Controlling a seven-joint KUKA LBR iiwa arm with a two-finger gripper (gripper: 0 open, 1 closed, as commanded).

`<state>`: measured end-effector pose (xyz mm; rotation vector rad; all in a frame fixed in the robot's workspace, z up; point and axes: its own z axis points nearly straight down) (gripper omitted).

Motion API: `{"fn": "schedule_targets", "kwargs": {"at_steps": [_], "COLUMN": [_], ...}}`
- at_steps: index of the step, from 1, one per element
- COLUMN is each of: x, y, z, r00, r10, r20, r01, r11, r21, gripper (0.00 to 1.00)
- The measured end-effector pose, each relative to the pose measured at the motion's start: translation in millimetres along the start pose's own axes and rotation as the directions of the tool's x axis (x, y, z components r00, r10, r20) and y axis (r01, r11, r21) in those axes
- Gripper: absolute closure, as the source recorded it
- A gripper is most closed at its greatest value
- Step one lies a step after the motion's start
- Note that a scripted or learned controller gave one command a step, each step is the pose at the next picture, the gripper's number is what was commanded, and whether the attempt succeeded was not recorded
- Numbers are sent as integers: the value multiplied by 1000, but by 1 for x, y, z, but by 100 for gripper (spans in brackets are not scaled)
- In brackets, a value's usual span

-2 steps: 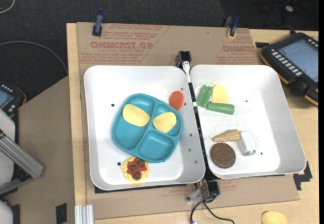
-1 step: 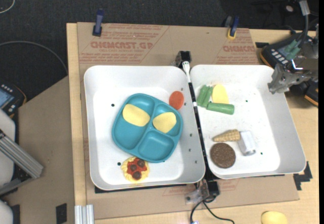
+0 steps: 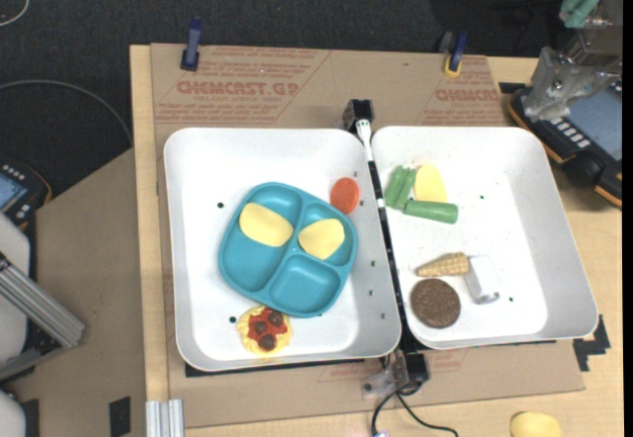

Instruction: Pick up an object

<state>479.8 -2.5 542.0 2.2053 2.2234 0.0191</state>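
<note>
The left bin [image 3: 188, 257] holds a blue divided plate [image 3: 282, 277] with two yellow pieces [image 3: 265, 224] [image 3: 321, 238] in its upper compartments. An orange-red round piece [image 3: 344, 194] lies by the plate's upper right, and a small toy pizza [image 3: 263, 329] lies below the plate. In the right bin [image 3: 534, 227] lie a green pod [image 3: 398, 186], a yellow wedge [image 3: 429, 184], a green cylinder [image 3: 430, 212], a waffle cone [image 3: 442, 266], a brown cookie [image 3: 435, 304] and a small grey metal piece [image 3: 482, 282].
Both bins rest on a cardboard sheet [image 3: 247, 89] held by a blue clamp [image 3: 191, 44] and a yellow clamp [image 3: 454, 54]. Electronic equipment [image 3: 574, 109] sits beyond the right bin's far right corner. A yellow object [image 3: 534, 423] lies off the bench at bottom right.
</note>
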Motion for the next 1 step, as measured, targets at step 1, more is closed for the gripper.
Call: {"fn": "schedule_targets", "kwargs": {"at_steps": [1], "x": [40], "y": [-3], "z": [119], "r00": [1000], "r10": [4], "r20": [2], "r01": [-4], "r11": [1000], "r21": [29], "gripper": [100]}}
